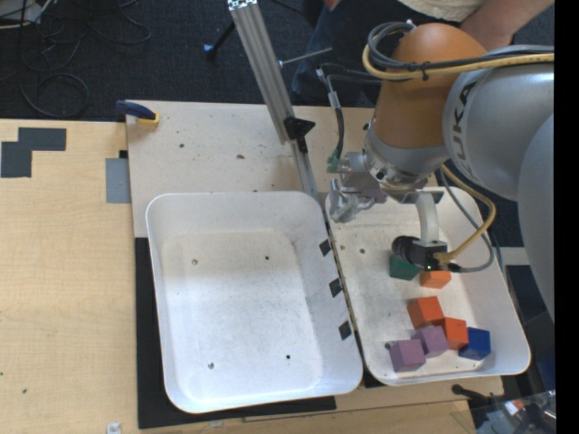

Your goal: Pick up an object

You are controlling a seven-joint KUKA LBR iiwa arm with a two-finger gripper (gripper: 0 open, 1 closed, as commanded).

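Several small blocks lie in the right bin [507, 351]. A green block [399, 268] and an orange block [436, 278] sit mid-bin. Two more orange blocks [425, 311] [455, 331], two purple blocks [432, 340] [406, 354] and a blue block [477, 343] cluster near the front. My gripper [344, 202] hangs over the far left corner of the right bin, close to the divider and apart from the blocks. Nothing shows in it.
The left bin [172, 242] is beside the right one, with black clips [336, 286] along the shared wall. A slanted metal post [271, 80] rises behind the bins. A white and black fitting [422, 242] hangs off the arm above the green block.
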